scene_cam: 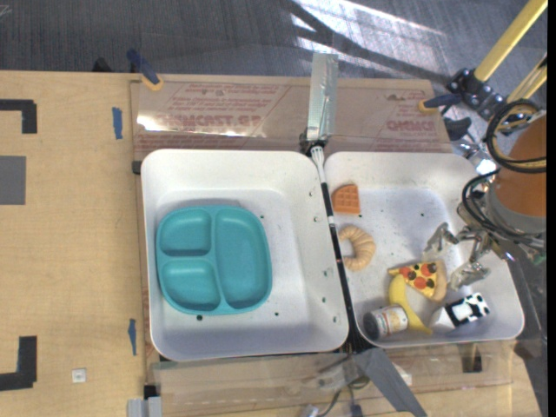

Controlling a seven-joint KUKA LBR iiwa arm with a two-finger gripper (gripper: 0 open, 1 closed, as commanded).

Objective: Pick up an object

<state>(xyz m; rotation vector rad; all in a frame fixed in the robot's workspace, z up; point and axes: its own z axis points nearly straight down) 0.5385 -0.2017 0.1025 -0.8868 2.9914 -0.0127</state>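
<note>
While my gripper [459, 254] hangs spread wide and empty over the right bin [395, 200], the pizza slice toy [423, 277] just beside looks light, stiff plastic; I'd pinch its edges.

The arm [526, 189] is cut off by the right edge, so only its orange band and wrist show; the banana [401, 298] lies partly under the pizza slice [425, 277] and behind the can [386, 321], whose label is too small to read. The print on the clear sheets [213, 118] behind the bins is too faint to make out.
</note>
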